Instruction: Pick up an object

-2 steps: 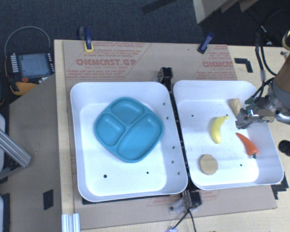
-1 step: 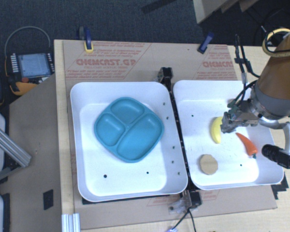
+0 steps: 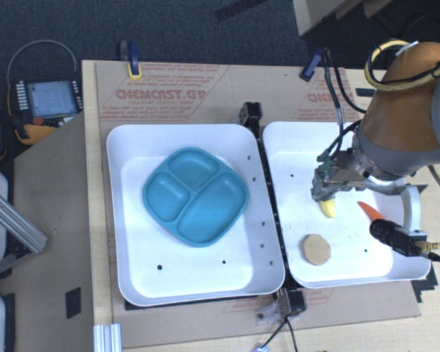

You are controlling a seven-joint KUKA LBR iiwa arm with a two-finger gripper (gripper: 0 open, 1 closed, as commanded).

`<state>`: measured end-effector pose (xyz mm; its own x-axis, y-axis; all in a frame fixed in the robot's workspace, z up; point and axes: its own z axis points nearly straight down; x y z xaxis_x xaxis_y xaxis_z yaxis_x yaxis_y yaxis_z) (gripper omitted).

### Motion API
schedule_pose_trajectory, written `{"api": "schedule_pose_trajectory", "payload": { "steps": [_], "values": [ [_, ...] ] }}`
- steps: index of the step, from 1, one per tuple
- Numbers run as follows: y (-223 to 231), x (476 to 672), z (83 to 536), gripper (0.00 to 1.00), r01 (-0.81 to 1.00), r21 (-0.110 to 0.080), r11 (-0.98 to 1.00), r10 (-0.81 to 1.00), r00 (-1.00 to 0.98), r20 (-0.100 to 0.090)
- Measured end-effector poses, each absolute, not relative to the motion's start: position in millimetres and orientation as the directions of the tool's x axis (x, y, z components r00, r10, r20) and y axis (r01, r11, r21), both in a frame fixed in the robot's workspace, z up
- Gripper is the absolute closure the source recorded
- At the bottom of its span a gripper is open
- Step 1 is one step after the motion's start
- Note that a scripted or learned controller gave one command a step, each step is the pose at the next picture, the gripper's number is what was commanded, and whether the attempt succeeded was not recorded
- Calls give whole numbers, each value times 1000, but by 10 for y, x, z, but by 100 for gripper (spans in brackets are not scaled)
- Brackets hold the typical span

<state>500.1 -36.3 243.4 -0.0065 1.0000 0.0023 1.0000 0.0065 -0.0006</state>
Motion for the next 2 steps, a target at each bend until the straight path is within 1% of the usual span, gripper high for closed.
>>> {"api": "schedule_pose_trajectory", "payload": {
  "steps": [1,2],
  "values": [
    [232,4963,2434,100,1000,-2,7,1000,-7,3],
    [726,4924,2206,100,1000,-6,6,1000,-5,2]
  ]
}}
